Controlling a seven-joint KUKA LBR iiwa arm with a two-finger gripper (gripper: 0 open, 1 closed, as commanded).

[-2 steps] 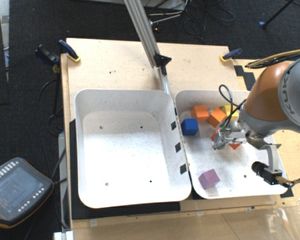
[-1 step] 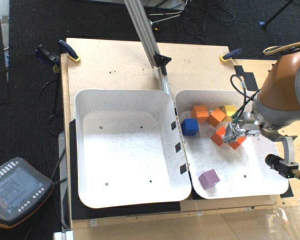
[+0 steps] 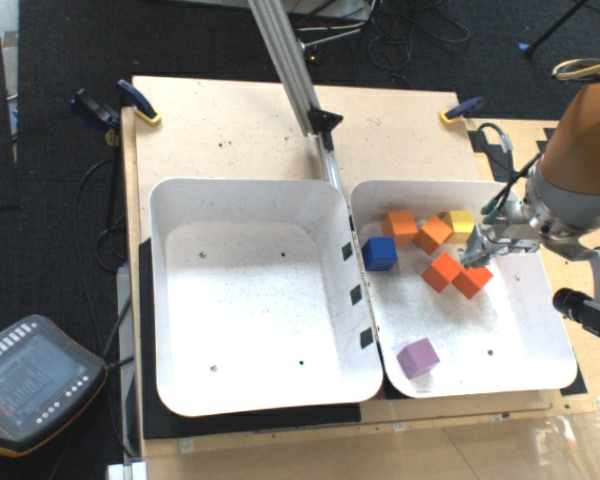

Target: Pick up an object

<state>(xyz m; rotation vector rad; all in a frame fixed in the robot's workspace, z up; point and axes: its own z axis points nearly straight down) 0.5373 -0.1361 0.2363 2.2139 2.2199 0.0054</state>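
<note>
White bins, two, side by side on a pale speckled bench [image 3: 280, 128].

Left bin [image 3: 180, 208]: bare white floor, faint dark flecks.

Right bin [image 3: 540, 358], contents:
- Blue cube [image 3: 380, 254], near the left wall, apart from the rest.
- Orange cube [image 3: 401, 226], upper middle, just up and right of the blue one.
- Second orange cube [image 3: 433, 234], just beside the first, to its right.
- Yellow cube [image 3: 461, 222], beside that, toward the back wall.
- Red-orange cube [image 3: 441, 272], mid-bin, tilted on a corner.
- Second red-orange cube [image 3: 472, 282], touching the tilted one on its right.
- Purple cube [image 3: 418, 357], near the front wall, well apart from the cluster.

Arm [image 3: 580, 158]: grey, orange band above the wrist, reaching in from the right over the right bin's far edge.

Gripper [image 3: 477, 258]: low over the cluster, tip at the upper edge of the second red-orange cube, just below the yellow cube. Spread of the claw not readable at this angle; nothing seen between its tips, so no hold confirmed. All cubes resting on the bin floor.

Surroundings: blue-and-yellow clamps [image 3: 135, 100] at the bench's back corners; slanted metal rail [image 3: 285, 48] running down to the seam between the bins; grey pendant [image 3: 35, 383] on the dark floor at lower left.
</note>
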